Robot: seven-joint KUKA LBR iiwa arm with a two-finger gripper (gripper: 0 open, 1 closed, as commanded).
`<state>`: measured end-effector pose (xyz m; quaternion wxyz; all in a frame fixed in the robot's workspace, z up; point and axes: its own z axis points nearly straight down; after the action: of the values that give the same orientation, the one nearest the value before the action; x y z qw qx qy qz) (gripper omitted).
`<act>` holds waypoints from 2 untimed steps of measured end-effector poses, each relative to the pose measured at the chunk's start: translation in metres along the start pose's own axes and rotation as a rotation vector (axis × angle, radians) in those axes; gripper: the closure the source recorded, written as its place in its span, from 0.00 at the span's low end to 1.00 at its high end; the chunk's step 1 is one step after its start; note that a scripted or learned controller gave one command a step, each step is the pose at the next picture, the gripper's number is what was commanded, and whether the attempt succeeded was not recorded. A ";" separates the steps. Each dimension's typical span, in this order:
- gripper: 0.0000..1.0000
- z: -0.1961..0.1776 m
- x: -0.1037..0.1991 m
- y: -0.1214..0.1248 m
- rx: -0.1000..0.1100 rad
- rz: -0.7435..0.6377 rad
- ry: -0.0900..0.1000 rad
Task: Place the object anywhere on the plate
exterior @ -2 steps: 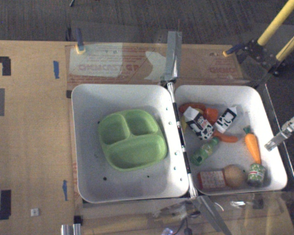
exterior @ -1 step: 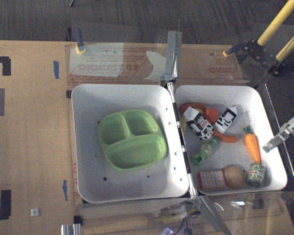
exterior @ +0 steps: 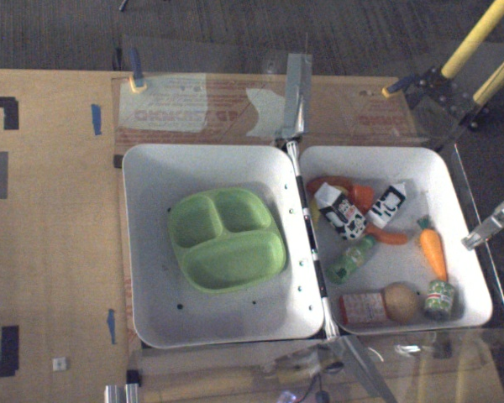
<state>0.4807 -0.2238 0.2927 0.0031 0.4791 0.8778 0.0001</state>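
A light-green divided plate (exterior: pixel 227 239) lies in the middle of the left white bin (exterior: pixel 151 183). The right bin (exterior: pixel 454 183) holds several toy items: an orange carrot (exterior: pixel 433 253), a green can (exterior: pixel 439 300), a brown potato (exterior: pixel 399 302), a red packet (exterior: pixel 364 308), a green bottle (exterior: pixel 351 260), a cow-patterned carton (exterior: pixel 340 211) and a black-and-white box (exterior: pixel 388 204). A small grey piece of my gripper (exterior: pixel 488 226) pokes in at the right edge, over the right bin's outer rim and to the right of the carrot. It touches none of the items.
A metal divider (exterior: pixel 307 233) with bolts separates the two bins. Red and orange pieces (exterior: pixel 357 193) lie behind the carton, and a red chili (exterior: pixel 388 237) sits beside the bottle. Yellow-handled fixtures (exterior: pixel 479 32) stand at the back right, outside the bins.
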 end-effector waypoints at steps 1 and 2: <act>0.00 -0.006 0.000 0.000 0.000 -0.019 -0.001; 0.00 0.055 0.001 0.000 0.001 -0.217 0.004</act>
<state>0.4805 -0.2232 0.2374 0.0012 0.3811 0.9245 0.0003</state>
